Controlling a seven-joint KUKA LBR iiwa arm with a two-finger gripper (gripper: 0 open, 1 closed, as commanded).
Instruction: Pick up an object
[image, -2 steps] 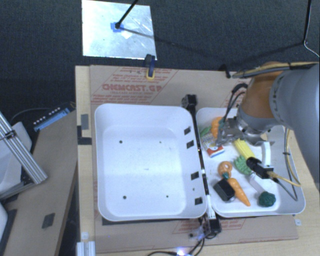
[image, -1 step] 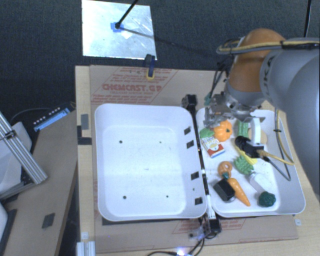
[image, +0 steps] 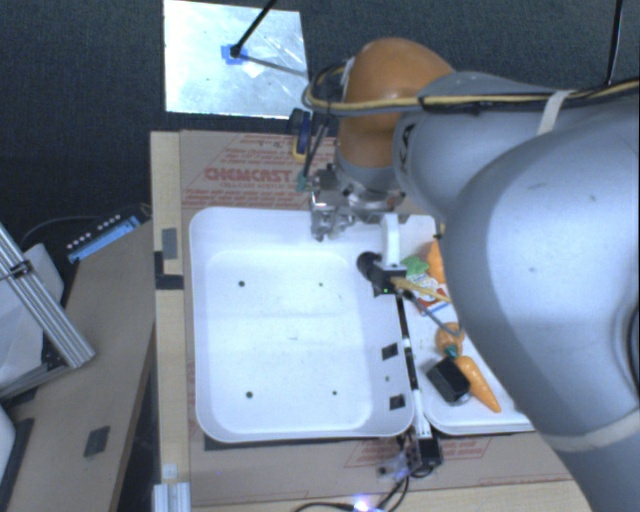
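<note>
My gripper hangs over the back rim of the left white bin, near its far right corner, and I see nothing held in it. In the right bin, largely covered by my grey arm, lie an orange carrot-shaped piece, a black block beside it, and another orange piece next to a green one further back. A thin blue item lies between them.
Both bins rest on a cardboard sheet on the bench. A silver panel lies behind it. Aluminium framing and a dark strip stand to the left, off the bins.
</note>
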